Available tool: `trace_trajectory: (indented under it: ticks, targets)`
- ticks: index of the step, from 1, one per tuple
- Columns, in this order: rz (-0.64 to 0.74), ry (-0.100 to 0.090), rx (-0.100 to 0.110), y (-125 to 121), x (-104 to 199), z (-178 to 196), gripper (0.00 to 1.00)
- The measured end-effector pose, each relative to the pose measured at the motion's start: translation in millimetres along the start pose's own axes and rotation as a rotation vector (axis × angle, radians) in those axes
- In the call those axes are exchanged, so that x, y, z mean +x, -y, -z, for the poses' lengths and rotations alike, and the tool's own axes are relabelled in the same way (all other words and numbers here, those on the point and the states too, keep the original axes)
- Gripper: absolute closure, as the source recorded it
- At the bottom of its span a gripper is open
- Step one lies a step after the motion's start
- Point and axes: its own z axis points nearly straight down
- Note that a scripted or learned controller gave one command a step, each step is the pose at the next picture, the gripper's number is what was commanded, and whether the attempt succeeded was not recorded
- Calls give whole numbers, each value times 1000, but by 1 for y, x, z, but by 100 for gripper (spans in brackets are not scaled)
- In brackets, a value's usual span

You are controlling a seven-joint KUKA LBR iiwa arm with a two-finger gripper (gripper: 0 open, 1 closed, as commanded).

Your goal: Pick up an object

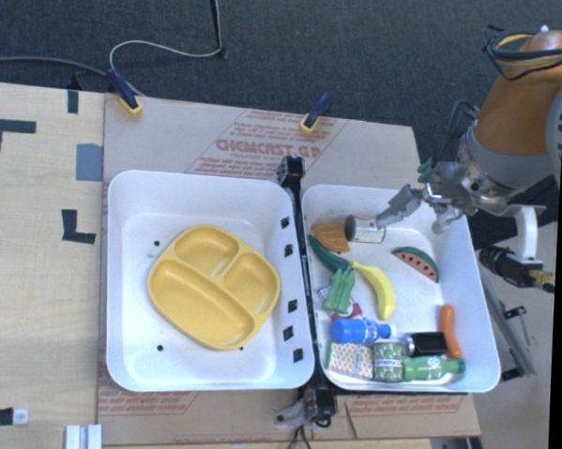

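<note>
Two white bins are seen side by side, the arm [517, 109] reaching in from the right.
A yellow divided plate [214, 286] is held in the left bin [129, 258]; small objects, a banana [378, 287] among them, are crowded in the right bin [474, 304]. Whether anything is grasped by the gripper [394, 212] cannot be told.

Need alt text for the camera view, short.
The arm's pincer hangs over the right bin, above toy items including a banana, a watermelon slice and a blue bottle. The left bin holds a yellow divided plate.
</note>
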Motion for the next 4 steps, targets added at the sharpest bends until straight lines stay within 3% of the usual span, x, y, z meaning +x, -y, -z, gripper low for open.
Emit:
trace_trajectory:
  ticks: [1,2,3,4]
  targets:
    - [-2,0,2,-19,-29,-66,0]
    - [-1,2,-4,-43,-64,-185,0]
    - [0,0,-3,-47,-28,-186,0]
    - [0,1,-2,-43,-10,-186,0]
